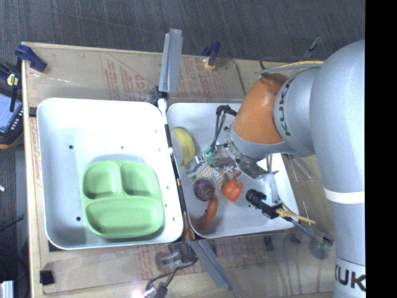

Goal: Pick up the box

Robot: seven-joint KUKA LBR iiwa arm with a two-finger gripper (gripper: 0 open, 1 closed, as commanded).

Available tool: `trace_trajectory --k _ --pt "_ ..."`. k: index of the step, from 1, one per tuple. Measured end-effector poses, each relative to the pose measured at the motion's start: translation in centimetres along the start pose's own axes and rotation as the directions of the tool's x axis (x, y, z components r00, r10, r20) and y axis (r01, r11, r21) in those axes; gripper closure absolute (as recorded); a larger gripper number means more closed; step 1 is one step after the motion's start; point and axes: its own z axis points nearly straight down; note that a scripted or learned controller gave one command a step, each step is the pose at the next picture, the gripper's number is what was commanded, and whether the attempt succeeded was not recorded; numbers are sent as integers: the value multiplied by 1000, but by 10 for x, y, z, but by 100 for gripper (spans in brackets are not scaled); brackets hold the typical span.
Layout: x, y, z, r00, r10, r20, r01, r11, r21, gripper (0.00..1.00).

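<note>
In the right bin (273,225), a small patterned, speckled thing that may be the box (211,175) lies near the middle, partly under the arm's end. My gripper (216,162) hangs right over its upper edge, reaching in from the right. Whether it touches the box is hidden by the wrist.
Around the box lie a yellow banana (184,144), a dark purple round fruit (203,190), a red-orange piece (232,190) and a reddish-brown sausage shape (209,213). The left bin (56,123) holds a green divided tray (122,198). The wall between the bins runs just left of the banana.
</note>
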Motion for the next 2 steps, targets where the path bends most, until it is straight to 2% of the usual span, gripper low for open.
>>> trace_trajectory --k 1,2 --pt "0 0 -10 1000 -9 3 9 1000 2 100" --pt "48 21 -119 989 -145 2 145 989 -4 100"
